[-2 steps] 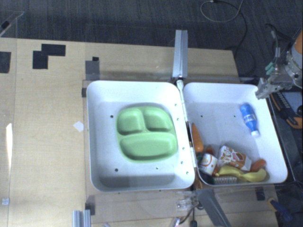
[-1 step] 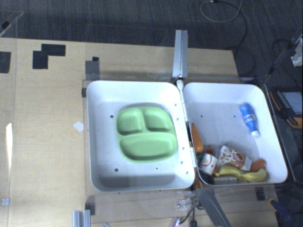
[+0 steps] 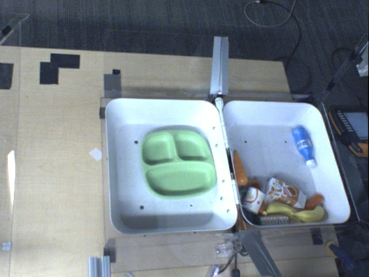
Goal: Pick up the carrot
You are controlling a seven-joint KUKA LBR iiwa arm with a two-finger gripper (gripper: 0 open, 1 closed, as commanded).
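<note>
The carrot (image 3: 238,169) lies untouched against the right bin's (image 3: 271,111) left wall, hard to grasp. Gripper state: cannot tell.

Both bins (image 3: 262,128) are plain white; in the left bin the divided tray (image 3: 177,162) is pale green; in the right bin the carrot (image 3: 239,169) is orange; the bottle (image 3: 302,144) is blue, white-capped; the banana (image 3: 300,214) is yellow; the carton (image 3: 284,192) is white with red-orange print; the surface (image 3: 52,172) is pale wood with black patches.
</note>
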